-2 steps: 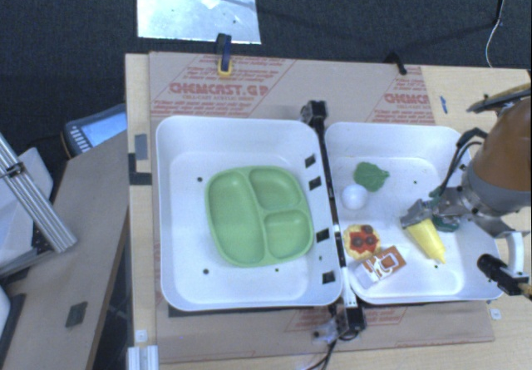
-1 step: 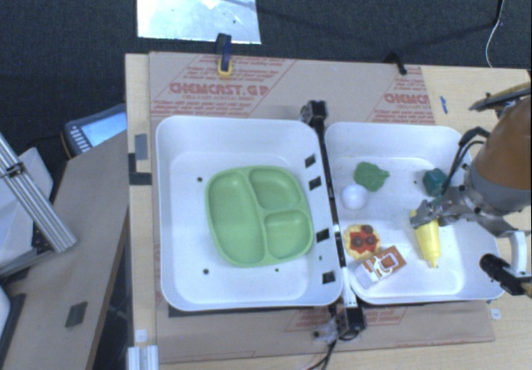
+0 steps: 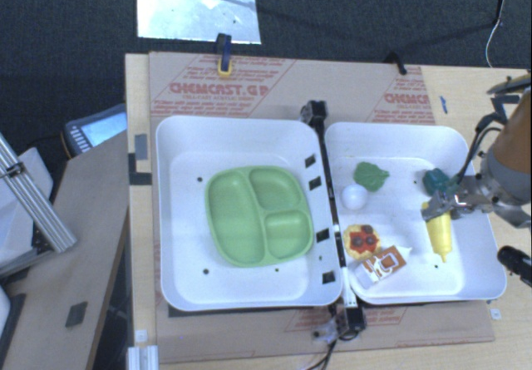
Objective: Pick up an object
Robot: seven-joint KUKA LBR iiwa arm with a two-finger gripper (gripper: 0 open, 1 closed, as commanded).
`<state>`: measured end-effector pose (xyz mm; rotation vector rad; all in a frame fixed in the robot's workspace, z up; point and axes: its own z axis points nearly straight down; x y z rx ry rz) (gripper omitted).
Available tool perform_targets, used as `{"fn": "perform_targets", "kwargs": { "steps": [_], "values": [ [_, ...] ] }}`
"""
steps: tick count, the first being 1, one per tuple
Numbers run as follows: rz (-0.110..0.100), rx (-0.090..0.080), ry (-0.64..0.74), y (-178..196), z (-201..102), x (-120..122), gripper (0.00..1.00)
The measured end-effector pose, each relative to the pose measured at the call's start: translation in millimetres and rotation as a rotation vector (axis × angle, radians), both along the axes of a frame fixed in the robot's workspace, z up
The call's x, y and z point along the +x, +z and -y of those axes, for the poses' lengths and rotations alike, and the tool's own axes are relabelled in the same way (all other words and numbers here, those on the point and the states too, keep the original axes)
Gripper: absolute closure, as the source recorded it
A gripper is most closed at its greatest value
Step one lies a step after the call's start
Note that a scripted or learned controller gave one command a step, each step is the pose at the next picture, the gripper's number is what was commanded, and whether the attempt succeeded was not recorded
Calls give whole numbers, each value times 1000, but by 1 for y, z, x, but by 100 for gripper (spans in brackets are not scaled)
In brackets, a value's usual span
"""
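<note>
My gripper (image 3: 439,205) reaches into the right bin (image 3: 399,137) from the right, low over its right side. Directly beneath and in front of it lies a yellow bottle-shaped object (image 3: 440,238), its top end meeting the gripper tip. A teal object (image 3: 433,180) sits just behind the gripper. Further left in the same bin are a green leafy toy (image 3: 371,175), a small white ball (image 3: 355,195), a red and yellow piece (image 3: 362,238) and an orange and white packet (image 3: 385,262).
The left bin (image 3: 179,160) holds a green divided plate (image 3: 257,215). A black divider (image 3: 327,194) runs between the bins. Both bins rest on brown cardboard (image 3: 249,86). The arm's grey body (image 3: 511,160) stands over the right bin's edge.
</note>
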<state>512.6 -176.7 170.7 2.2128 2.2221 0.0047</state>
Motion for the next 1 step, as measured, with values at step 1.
{"fn": "perform_targets", "kwargs": {
  "steps": [1],
  "values": [
    [1,0,1,45,-4,5,100]
  ]
}}
